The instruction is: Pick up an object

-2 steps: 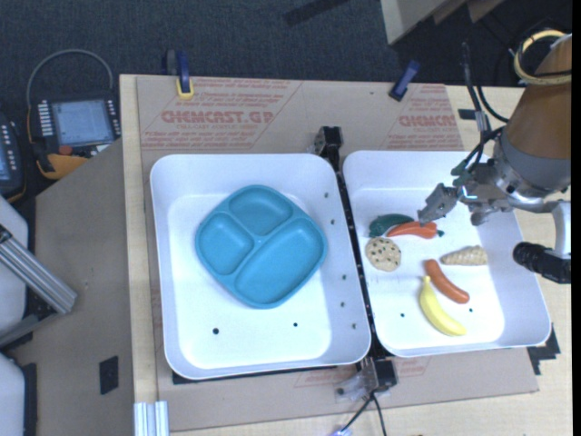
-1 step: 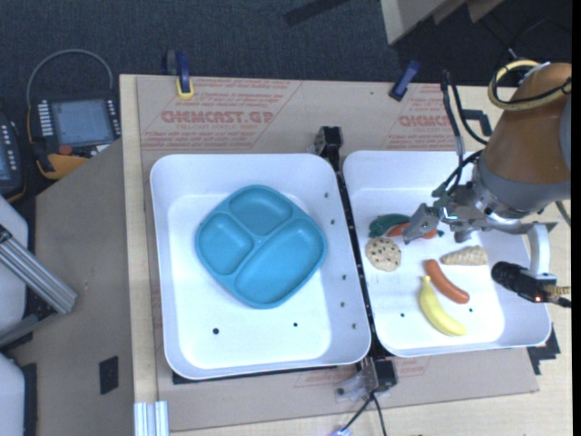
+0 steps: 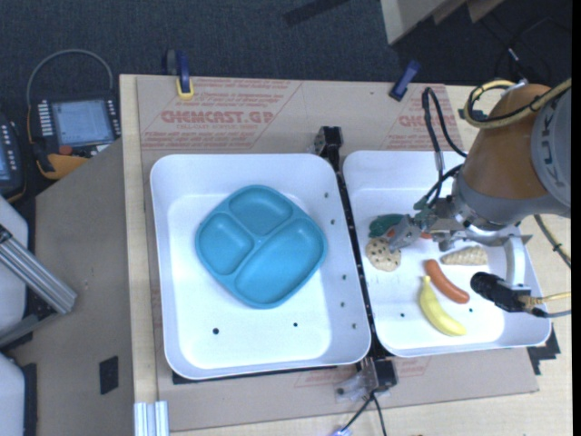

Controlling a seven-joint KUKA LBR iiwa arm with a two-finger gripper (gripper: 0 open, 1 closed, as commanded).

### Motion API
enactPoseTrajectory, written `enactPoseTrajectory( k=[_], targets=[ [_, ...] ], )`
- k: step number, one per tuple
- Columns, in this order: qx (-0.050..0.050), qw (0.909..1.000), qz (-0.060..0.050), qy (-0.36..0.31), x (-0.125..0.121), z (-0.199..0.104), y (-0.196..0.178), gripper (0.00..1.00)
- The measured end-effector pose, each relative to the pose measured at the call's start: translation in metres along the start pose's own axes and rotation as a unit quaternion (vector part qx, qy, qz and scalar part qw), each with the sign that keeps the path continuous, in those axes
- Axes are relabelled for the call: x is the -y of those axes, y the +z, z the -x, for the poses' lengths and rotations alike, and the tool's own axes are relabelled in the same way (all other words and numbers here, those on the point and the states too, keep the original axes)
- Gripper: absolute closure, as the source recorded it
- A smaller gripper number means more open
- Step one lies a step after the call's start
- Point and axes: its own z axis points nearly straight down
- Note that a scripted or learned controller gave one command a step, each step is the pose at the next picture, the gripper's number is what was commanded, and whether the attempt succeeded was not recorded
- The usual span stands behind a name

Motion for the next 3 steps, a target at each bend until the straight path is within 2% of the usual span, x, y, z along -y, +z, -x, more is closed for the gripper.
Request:
enactPoseTrajectory(
  k=[1, 2, 3],
  targets=[
    [-0.001, 1.0, 0.001, 0.0, -0.001, 0.0, 0.05, 0.0],
    [-0.001, 1.0, 0.006, 0.0, -0.004, -0.001, 0.035, 1.0],
    [0.001, 1.0, 0.004, -0.001, -0.003, 0.001, -0.007, 1.0]
  ],
)
